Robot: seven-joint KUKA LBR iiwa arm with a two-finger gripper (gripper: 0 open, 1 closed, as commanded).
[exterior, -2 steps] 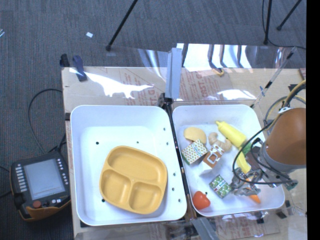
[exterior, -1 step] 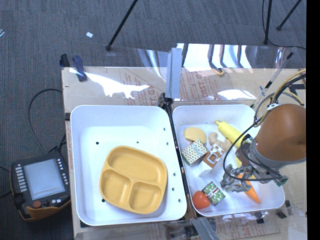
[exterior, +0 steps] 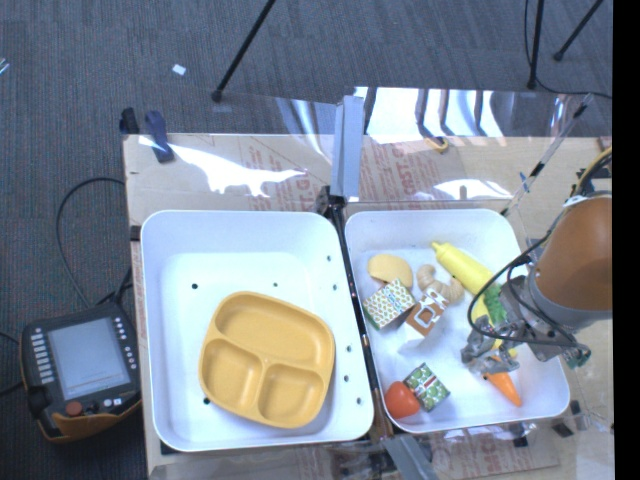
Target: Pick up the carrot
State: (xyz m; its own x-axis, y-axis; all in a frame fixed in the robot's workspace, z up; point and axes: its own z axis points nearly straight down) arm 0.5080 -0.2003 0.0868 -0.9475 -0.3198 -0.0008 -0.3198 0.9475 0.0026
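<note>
Carrot (exterior: pixel 506 387) lies by the right bin's wall (exterior: pixel 562 393), its left side open.

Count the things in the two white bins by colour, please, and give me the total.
Yellow or tan: 4, namely the divided tray, the corn, the flat tan piece and the small tan piece
Patterned blocks: 3
Orange: 1, the carrot, under the hand
Red: 1, the tomato
Total: 9

A robotics lab: grey carpet floor (exterior: pixel 100 48), tripod legs (exterior: pixel 250 38), a teach pendant (exterior: pixel 85 368) on its cable beside the counter (exterior: pixel 250 168), and two white bins (exterior: pixel 170 258) holding toy food.
</note>
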